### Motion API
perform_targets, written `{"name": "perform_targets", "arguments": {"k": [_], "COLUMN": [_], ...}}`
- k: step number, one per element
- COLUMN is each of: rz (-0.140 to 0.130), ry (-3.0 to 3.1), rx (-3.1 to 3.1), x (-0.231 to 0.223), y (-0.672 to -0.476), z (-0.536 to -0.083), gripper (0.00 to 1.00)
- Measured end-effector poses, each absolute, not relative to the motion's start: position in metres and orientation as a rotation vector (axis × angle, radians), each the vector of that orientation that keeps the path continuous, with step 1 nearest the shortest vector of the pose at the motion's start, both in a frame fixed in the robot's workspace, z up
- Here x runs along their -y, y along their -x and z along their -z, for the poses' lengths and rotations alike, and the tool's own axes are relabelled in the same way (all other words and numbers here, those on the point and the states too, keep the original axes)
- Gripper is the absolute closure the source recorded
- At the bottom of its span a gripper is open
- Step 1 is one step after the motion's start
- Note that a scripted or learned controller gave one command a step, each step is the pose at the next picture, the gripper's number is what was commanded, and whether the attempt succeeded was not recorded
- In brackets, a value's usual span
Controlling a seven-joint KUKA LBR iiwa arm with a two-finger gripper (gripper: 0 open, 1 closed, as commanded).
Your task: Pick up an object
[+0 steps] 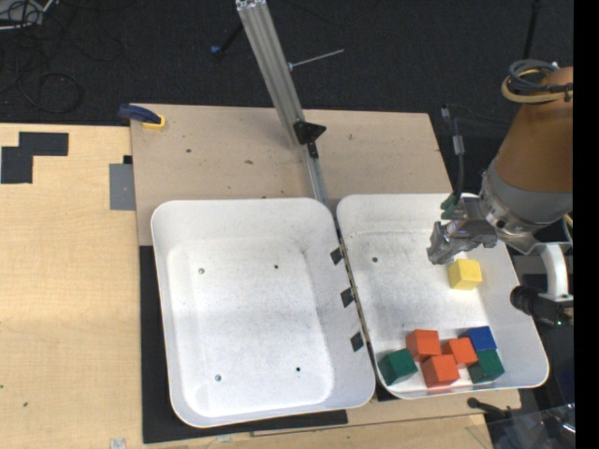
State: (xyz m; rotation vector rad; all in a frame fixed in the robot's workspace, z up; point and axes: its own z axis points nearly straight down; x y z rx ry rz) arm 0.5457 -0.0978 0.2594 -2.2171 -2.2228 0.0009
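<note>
So going left to right: the left bin [248, 307] is plain white with a few dark dots on its floor, and a slanted aluminium rail [276, 68] runs down toward the seam between it and the right bin [398, 227]. All the blocks sit in the right bin. The yellow block [465, 273] lies alone in the upper right part of that bin, a roughly cubic thing with no real long axis, turned a little off square to the bin walls. The gripper [452, 241] hangs just above and left of it, close but with nothing visibly between its fingers; can't tell whether the jaws are spread or pressed together from this angle. The arm [533, 157] comes in from the right, its orange band up top and grey wrist angled down-left toward the bin. Down in the near right corner there's a tight cluster: three orange blocks [440, 355], two green blocks [398, 366] at either end, one blue block [481, 338].
</note>
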Motion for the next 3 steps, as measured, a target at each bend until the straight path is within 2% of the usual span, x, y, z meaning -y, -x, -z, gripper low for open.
{"name": "perform_targets", "arguments": {"k": [1,2,3], "rz": [0.0,-0.004,0.0], "ry": [2.216,2.213,2.215], "rx": [2.224,2.222,2.224], "x": [0.053,0.0,-0.049], "y": [-0.562,-0.572,-0.582], "z": [-0.261,-0.242,-0.246], "gripper": [1.0,1.0,1.0]}}
